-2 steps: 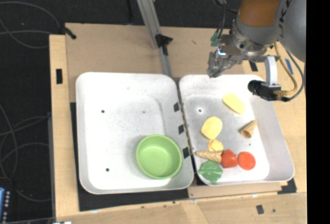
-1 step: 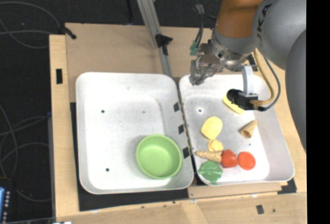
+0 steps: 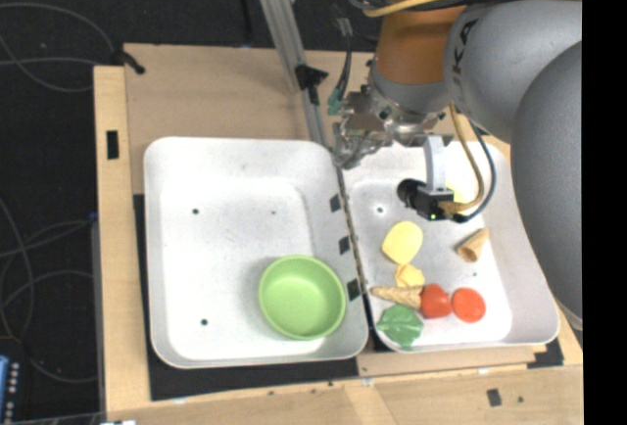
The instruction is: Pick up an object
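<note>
Your claw (image 3: 351,151) sits above back rim between bins; can't tell its state. Toys lie in right bin (image 3: 519,315): yellow piece (image 3: 402,242), two red balls (image 3: 452,304). Green bowl (image 3: 302,297) in left bin (image 3: 196,217).

wooden bench (image 3: 216,90), two white bins (image 3: 186,188) side by side

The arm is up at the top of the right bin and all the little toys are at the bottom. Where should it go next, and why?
Probably toward the near end of the right bin, then down. The gripper sits by the bin's far corner above bare floor, while the yellow piece, red pieces and green piece cluster nearer the camera.
</note>
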Motion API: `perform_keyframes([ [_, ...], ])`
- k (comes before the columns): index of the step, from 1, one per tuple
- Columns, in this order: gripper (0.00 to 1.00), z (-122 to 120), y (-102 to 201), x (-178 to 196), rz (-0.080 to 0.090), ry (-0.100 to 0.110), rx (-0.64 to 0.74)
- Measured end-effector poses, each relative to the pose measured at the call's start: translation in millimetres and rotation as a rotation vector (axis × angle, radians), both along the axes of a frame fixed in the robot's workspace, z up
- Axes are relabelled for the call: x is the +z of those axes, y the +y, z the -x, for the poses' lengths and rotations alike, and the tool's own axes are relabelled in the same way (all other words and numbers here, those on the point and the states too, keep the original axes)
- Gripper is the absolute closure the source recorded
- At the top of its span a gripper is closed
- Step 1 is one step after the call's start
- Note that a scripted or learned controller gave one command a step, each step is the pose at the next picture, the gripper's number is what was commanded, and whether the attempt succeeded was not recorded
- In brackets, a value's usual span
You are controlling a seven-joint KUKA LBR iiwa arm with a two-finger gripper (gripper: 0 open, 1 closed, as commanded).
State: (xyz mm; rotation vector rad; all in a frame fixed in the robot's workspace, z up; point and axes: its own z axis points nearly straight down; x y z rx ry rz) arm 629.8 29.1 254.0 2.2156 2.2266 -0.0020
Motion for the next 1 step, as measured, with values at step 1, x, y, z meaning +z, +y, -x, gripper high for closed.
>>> perform_keyframes([
  [1, 1.00, 15.2, 51.5, 1.5, -0.002, 0.000, 0.003],
])
